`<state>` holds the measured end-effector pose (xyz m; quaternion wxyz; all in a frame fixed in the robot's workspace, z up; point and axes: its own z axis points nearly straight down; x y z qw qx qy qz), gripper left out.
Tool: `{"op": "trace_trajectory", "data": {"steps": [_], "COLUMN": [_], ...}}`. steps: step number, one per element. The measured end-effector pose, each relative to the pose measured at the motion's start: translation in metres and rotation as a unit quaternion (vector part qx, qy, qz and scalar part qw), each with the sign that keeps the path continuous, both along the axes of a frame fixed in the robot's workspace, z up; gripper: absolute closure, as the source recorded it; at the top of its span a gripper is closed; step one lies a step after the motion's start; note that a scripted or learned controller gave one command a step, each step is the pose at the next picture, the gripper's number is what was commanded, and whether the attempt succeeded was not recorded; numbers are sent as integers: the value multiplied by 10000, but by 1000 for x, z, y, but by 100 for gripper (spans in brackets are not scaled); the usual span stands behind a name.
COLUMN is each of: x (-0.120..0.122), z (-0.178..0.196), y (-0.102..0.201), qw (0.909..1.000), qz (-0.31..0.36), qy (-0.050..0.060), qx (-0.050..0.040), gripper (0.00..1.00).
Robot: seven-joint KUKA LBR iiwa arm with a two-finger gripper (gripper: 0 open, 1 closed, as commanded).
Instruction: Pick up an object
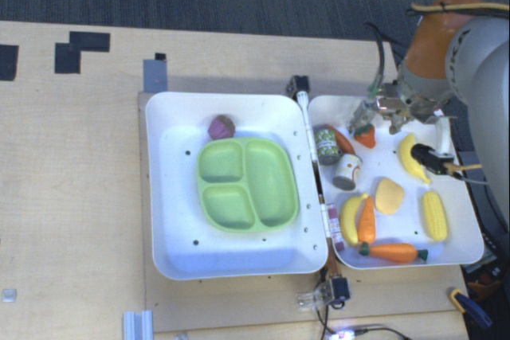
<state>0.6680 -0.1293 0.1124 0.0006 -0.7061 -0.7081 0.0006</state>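
My gripper (369, 120) hangs over the far left part of the right bin (462, 251). A small red piece (366, 138) lies just under its tip, and I cannot tell whether they touch. Close by on the left are a red-orange chili (344, 142), a green-labelled can (326, 143) and a small pale cup (348, 168). Further right, a yellow banana (411, 157) rests on the bin floor.
The near half of the right bin holds a pale yellow slice (389, 197), a corn cob (433, 216), a yellow fruit (349, 219) and two carrots (366, 220) (394, 252). In the left bin (171, 251) sit a green divided plate (245, 183) and a purple item (221, 126).
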Motion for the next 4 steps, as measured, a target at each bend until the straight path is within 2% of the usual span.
{"op": "trace_trajectory", "data": {"steps": [1,2,3,4], "x": [-46,-43,-51,-50], "z": [-26,-14,-25,-26], "y": [18,19,-54,-48], "qw": [10000,10000,10000,10000], "qz": [-2,8,0,19], "qy": [-33,-68,-38,-34], "qx": [-3,-8,-16,36], "gripper": [0,100,100,0]}}
